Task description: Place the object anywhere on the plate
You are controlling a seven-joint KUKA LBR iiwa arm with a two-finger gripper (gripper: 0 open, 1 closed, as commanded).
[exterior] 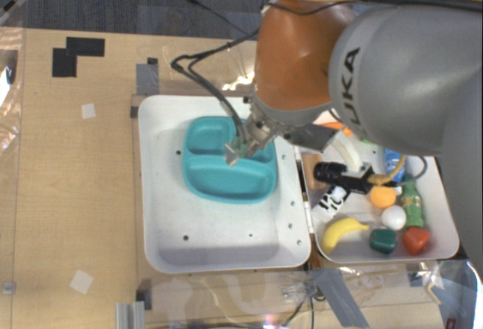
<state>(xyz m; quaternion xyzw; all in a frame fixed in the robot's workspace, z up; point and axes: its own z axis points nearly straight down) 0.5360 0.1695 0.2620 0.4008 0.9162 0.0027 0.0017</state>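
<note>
**Gripper low over the plate, grip unclear**

The gripper [238,149] hangs over the plate [219,186], above the ridge that splits its upper wells from the long lower one. A small pale grey-green piece [233,158] shows right at the tip, just above the plate; whether it is a held object or part of the tool cannot be told, nor whether the jaws are open or closed.

The plate is smooth teal plastic, round-cornered, lying in the left bin [170,199]. The right bin [447,238] holds a banana [343,231], an orange [383,197], a white ball [393,217], a dark green block [383,242] and a red piece [415,240], all well apart from the plate. The bulky arm hides that bin's upper part.
</note>
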